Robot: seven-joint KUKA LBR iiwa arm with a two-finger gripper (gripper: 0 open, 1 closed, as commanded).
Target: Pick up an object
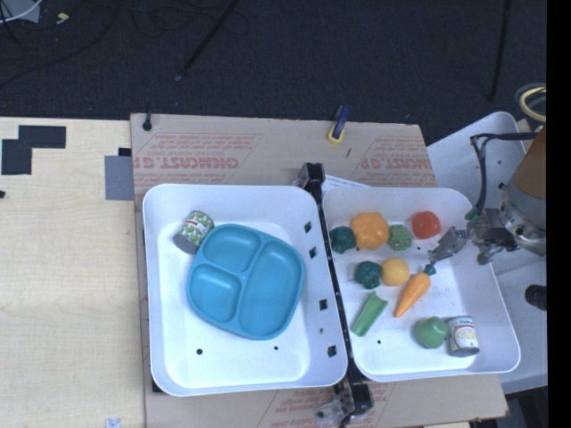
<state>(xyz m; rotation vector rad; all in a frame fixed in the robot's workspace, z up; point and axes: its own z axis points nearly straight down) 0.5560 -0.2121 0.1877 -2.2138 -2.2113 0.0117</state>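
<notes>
The left bin [165,346] holds a blue divided plate [245,279] and a small can [194,230]. The right bin [495,328] holds toy foods, among them a carrot [411,293]. The gripper [468,243] hangs over its right rim, fingers spread, holding nothing.

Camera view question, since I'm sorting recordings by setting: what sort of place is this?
Most likely a robotics lab test bench, not a kitchen. Two white bins sit on cardboard, toy food such as a carrot fills the right one, and cables trail over dark floor behind.
</notes>
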